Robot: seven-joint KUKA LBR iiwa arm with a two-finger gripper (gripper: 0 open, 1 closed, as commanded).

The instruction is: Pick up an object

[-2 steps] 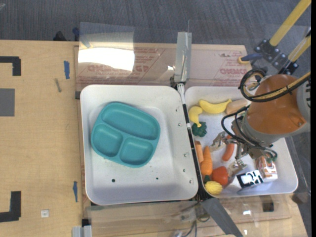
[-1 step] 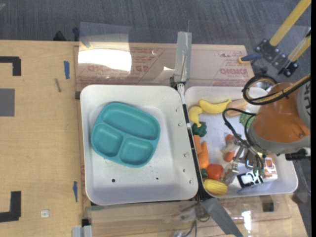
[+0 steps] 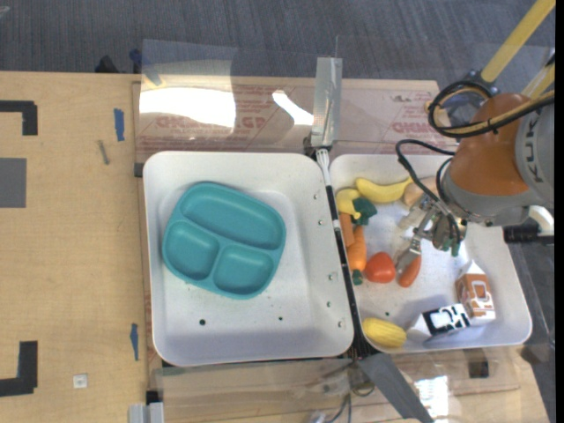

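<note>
Whether the jaws are open or closed cannot be told; the gripper [image 3: 421,236] hangs over the right bin [image 3: 515,324], just above a red tomato [image 3: 380,268] near its left edge.

Grey carpet [image 3: 264,11] is running behind a light wooden bench [image 3: 66,236] bearing black tape marks [image 3: 26,117]; glare is glinting off a clear plastic sheet [image 3: 189,104]

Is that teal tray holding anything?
Empty: the teal tray lies flat in the left bin, and all three compartments show only bare teal.
</note>
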